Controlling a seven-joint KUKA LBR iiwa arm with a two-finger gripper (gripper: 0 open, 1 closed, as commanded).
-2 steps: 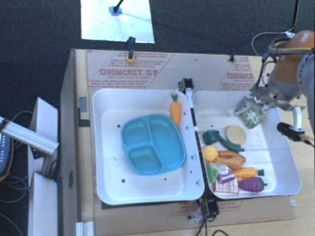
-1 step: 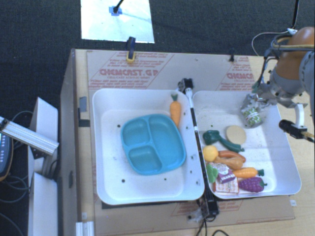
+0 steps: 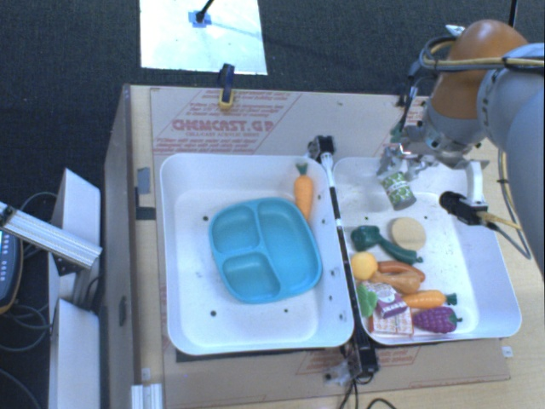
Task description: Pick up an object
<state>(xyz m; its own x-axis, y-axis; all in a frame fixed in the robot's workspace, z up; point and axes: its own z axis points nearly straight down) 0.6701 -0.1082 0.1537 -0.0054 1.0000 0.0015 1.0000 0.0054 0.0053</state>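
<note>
My gripper (image 3: 403, 167) hangs over the far end of the right bin (image 3: 490, 267), reaching in from the right. A small green and white can (image 3: 398, 191) hangs tilted just under it, its top caught between the fingers. Nearer the front of the same bin lie a beige round piece (image 3: 408, 231), a dark green piece (image 3: 380, 240), a yellow lemon (image 3: 364, 266), a sausage in a bun (image 3: 400, 273), a small carrot (image 3: 426, 298), purple grapes (image 3: 435, 319) and a red and white packet (image 3: 392, 308).
The left bin (image 3: 192, 228) holds a blue divided plate (image 3: 264, 250) and a carrot (image 3: 303, 192) against its right wall. A black clip (image 3: 324, 147) sits at the far end of the rim between the bins. A black connector (image 3: 456, 203) on a cable juts over the right bin.
</note>
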